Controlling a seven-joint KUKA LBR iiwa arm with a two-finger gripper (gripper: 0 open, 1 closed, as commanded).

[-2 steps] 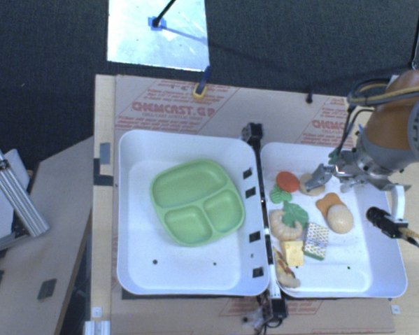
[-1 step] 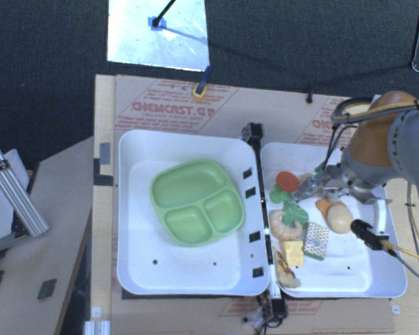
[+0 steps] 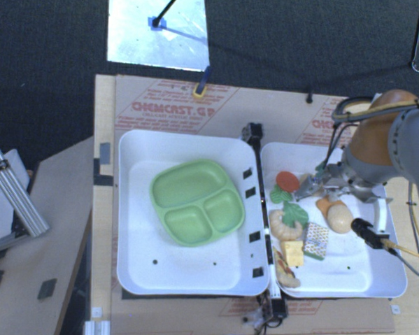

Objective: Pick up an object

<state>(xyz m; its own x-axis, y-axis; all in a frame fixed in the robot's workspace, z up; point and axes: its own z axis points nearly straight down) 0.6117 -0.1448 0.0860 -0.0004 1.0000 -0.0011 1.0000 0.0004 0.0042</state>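
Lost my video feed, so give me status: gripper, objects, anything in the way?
Gripper low in right bin, beside red tomato piece; grip state unclear. Toy food pile untouched. Green tray sits in left bin.

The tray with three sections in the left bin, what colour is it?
Light green. The tray shows plainly in the camera view, lying in the left bin.

Glossy green plastic tray (image 3: 196, 202), smooth white plastic bins (image 3: 134, 264).

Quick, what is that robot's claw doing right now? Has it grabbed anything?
Gripper: low in the right bin, beside the red toy tomato; whether it is open, shut or holding anything cannot be told.
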